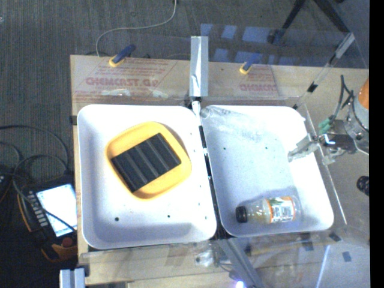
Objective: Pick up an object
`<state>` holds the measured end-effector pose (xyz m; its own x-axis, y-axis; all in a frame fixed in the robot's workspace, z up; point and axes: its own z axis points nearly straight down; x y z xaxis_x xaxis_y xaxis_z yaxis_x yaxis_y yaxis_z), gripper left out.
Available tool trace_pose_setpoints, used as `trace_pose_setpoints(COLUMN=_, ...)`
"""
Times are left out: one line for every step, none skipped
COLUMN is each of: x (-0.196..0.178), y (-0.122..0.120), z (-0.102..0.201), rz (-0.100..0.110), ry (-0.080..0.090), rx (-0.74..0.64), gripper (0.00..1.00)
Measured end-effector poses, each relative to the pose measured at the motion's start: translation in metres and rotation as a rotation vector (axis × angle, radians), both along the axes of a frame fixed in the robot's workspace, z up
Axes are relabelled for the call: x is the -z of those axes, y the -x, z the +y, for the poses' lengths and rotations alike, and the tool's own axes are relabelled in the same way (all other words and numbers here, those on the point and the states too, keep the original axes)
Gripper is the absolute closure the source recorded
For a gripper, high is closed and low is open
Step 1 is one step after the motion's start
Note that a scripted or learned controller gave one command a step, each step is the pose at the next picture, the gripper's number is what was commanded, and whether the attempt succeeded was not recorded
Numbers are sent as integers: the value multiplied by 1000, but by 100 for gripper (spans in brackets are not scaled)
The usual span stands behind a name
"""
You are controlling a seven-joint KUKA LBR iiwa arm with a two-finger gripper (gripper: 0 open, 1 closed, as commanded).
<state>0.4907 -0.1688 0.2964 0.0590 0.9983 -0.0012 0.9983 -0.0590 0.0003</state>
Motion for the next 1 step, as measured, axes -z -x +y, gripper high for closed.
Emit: trace_pose_setpoints(x=-8, y=-1, z=1, rz=1, ry=-2, rx=-3, gripper=100)
